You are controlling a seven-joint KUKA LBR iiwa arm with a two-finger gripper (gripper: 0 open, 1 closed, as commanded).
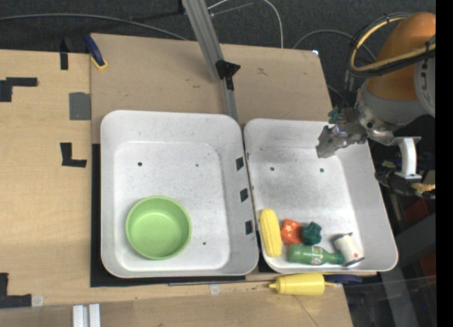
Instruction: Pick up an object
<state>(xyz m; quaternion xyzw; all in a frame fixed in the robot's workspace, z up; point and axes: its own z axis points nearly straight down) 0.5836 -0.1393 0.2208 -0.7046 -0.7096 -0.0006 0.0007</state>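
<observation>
My gripper (pixel 331 141) over the right bin's (pixel 368 177) far corner, finger state I cannot tell, corn cob (pixel 270 232), green bottle (pixel 313 254) near front, green bowl (pixel 158 227) in left bin (pixel 170 134).

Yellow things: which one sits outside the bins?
The yellow mustard bottle, lying on the bench in front of the right bin. The yellow corn cob lies inside that bin.

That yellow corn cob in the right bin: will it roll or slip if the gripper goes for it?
The corn cob looks rounded and long, so it would probably roll sideways if nudged. It lies against the right bin wall, which may block one finger. Its surface looks like smooth plastic, likely light but somewhat slippery. The gripper is above the bin's far end.
</observation>
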